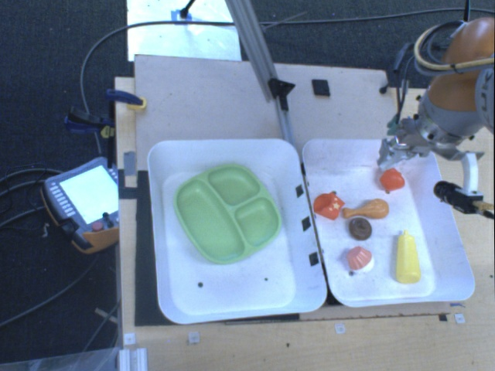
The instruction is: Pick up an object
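Over the right-hand shallow white bin (456,284), in its far corner, I see the grey arm (452,107) with its orange band reaching in from the right, and its gripper (393,154) hangs just above and slightly to the left of a small round red-orange toy fruit (392,180). Whether the gripper is released or clenched I cannot tell from this slanted view (the wrist hides the tips), and nothing shows as held. That red-orange piece is the nearest candidate: it lies directly below the gripper in the picture, toward the near side of the bin, close to touching. It is roundish, so I judge no long axis matters for the approach. Further toward the bin's middle lie a red pepper-like toy (329,205), a tan plastic drumstick (368,208) with its length running left to right, a brown round disc (360,228), a pink-and-white cupcake-like piece (359,258) and a yellow squeeze bottle (407,258) standing lengthwise front to back. The left white bin (178,284) carries a pale green divided plate (227,212), well apart from the arm.
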`<state>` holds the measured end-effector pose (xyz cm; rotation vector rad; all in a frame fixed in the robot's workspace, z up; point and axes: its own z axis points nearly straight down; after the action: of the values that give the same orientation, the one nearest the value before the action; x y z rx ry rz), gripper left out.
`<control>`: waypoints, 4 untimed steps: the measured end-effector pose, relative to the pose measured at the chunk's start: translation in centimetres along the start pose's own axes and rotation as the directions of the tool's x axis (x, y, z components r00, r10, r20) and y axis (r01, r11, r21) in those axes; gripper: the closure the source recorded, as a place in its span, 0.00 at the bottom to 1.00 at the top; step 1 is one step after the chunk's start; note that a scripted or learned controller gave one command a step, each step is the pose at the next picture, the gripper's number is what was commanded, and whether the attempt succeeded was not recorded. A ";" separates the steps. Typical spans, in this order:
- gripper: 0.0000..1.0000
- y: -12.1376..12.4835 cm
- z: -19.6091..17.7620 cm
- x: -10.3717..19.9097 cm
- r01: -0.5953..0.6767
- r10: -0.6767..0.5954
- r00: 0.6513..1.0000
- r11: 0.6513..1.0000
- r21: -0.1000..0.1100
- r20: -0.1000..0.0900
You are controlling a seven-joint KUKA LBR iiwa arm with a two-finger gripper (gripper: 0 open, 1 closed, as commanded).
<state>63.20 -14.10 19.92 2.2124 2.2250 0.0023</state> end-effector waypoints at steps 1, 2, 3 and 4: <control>1.00 1.2 -5.2 -0.4 0.001 -0.001 1.000 1.000 0.000 0.000; 1.00 -0.5 -5.3 5.1 0.006 -0.006 1.000 1.000 0.006 -0.003; 1.00 -2.0 -5.2 10.9 0.006 -0.006 1.000 1.000 0.007 -0.003; 1.00 -2.5 -3.4 16.2 0.006 -0.006 1.000 1.000 0.008 -0.003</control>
<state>60.58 2.11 23.27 2.2114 2.2366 -0.0037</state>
